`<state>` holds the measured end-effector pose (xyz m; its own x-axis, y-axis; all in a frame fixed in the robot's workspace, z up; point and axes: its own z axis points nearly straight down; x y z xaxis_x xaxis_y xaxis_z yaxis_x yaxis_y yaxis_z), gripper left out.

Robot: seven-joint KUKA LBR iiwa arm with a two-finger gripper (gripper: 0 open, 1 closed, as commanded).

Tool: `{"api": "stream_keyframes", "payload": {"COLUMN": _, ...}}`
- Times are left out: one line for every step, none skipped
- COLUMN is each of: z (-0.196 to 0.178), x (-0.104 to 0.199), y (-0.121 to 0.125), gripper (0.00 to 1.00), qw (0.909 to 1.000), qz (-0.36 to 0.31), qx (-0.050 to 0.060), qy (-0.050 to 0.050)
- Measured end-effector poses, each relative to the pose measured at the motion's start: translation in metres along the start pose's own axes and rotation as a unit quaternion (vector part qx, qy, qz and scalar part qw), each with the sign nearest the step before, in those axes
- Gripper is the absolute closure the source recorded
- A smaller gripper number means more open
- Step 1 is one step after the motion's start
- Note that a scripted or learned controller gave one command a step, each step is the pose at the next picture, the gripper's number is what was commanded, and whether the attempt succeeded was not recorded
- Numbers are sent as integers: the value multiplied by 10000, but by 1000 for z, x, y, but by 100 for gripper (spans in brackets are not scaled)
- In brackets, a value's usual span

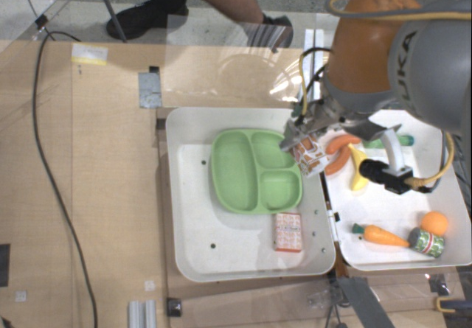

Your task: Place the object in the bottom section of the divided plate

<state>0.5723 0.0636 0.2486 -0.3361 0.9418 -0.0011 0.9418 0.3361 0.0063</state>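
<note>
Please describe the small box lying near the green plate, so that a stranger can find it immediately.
Start at the left white bin, which holds the green divided plate. Just below the plate's lower right corner lies a small flat box on the bin floor. It is reddish and patterned, and unlike the packet at the claw, it lies alone.

divided plastic plate (243,172): pale green
two shallow bins (193,245): white
small printed packet (310,156): white, orange-brown markings
flat carton (287,231): red-and-white pattern
toy carrot (385,236): orange, green top
arm band (369,39): orange
</note>
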Motion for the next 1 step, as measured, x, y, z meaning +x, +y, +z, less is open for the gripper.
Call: {"api": "stream_keyframes", "payload": {"z": 129, "x": 53, "y": 64, "gripper": 100, "qw": 10000, "qz": 17, "qx": 16, "qy": 8}}
